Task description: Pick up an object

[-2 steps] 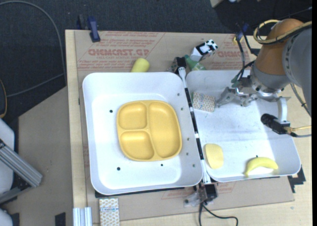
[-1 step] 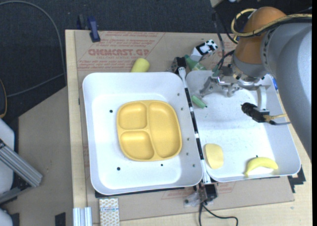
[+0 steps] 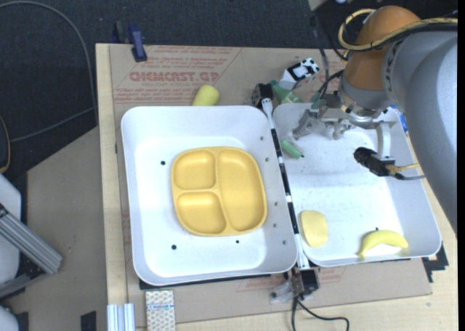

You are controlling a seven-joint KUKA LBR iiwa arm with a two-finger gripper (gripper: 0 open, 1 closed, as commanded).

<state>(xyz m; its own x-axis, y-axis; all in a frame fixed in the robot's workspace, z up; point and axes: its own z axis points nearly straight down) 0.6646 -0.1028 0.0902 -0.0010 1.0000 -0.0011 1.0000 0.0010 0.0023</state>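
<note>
My gripper (image 3: 320, 129) hangs over the far left part of the right bin (image 3: 407, 210), open, with nothing between its fingers. A small green object (image 3: 290, 149) lies just below and left of it, against the bin's left wall. Near the front of the same bin lie a pale yellow flat piece (image 3: 314, 228) and a yellow banana (image 3: 383, 242). In the left bin (image 3: 145, 177) a yellow divided plate (image 3: 218, 190) sits in the middle.
A yellow cylinder (image 3: 205, 95) lies on the bench behind the left bin. A blue clip (image 3: 136, 42) sits at the bench's far left corner. Small green and black-and-white items (image 3: 294, 79) crowd behind the divide between the bins.
</note>
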